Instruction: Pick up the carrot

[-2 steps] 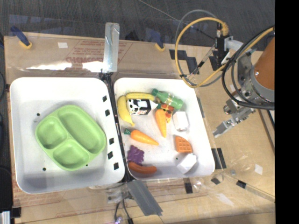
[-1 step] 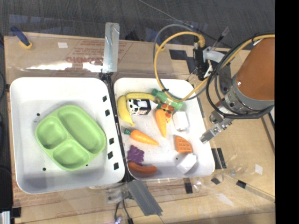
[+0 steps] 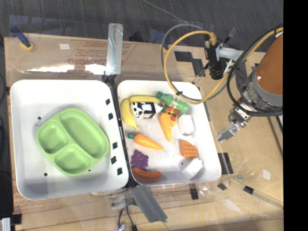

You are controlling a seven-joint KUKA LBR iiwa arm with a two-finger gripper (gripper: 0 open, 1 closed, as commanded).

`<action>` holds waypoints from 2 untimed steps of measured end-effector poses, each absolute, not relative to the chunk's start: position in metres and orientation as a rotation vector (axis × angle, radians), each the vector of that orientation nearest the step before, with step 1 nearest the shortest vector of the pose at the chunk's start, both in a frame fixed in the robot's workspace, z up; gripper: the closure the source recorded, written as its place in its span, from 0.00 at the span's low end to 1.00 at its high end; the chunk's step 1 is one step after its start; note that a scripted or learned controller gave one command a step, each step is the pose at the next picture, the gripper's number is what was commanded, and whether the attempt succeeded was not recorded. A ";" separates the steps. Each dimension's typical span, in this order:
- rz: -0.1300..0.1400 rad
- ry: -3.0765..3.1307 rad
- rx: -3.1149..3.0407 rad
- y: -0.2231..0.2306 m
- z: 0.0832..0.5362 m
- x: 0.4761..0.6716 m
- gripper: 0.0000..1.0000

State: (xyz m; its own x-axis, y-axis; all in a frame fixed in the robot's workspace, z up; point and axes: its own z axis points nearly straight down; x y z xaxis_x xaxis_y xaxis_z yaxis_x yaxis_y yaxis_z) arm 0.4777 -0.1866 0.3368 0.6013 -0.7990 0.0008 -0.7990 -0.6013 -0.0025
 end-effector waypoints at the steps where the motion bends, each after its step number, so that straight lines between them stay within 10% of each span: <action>1: -0.009 0.885 -3.011 -0.200 0.339 0.486 1.00; 2: -0.012 0.527 -3.092 -0.208 0.338 0.495 1.00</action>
